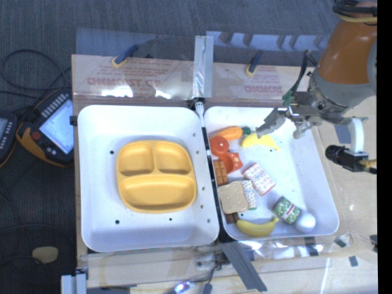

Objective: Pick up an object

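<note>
The right white bin [321, 182] holds several toy foods. An orange carrot [229, 131], a red tomato [219, 144] and a yellow piece [257, 141] lie at its far left. Below them are red pieces [233, 162], a patterned carton [259, 179], a toast slice [232, 197], a banana [257, 226], a green can [285, 209] and a white ball [305, 220]. My gripper [283, 127] hangs over the bin's far edge, open, with nothing between its fingers. Its left finger [269, 123] is just above and to the right of the yellow piece.
The left white bin [92, 182] holds a yellow divided plate [156, 175]. A metal divider [200, 72] runs between the bins at the back. A teach pendant [52, 127] and cables lie off the bench at the left. The grey and orange arm [352, 48] fills the upper right.
</note>
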Controlling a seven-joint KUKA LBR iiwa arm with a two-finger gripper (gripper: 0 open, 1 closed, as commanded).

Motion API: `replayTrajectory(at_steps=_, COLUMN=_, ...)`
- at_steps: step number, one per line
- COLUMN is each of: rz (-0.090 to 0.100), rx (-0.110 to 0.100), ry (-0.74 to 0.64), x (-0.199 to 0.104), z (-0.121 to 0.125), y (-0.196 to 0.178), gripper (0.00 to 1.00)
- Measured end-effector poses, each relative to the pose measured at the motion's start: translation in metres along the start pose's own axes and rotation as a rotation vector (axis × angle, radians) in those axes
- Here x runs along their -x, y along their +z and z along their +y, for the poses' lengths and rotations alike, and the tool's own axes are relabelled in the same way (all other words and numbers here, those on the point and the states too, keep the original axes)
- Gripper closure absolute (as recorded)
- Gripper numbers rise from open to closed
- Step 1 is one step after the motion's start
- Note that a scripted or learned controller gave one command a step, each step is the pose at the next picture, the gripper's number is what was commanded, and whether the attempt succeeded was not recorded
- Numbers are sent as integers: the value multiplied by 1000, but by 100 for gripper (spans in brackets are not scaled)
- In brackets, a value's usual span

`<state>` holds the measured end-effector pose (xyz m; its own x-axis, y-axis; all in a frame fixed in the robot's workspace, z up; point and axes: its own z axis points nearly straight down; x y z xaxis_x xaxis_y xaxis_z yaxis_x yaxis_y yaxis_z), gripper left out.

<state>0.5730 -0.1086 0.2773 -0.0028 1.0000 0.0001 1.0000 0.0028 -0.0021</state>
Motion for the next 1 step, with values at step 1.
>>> replayTrajectory(at_steps=1, rz=1, rx=-1, ry=-289, x=24, z=-81, y=138, gripper=0)
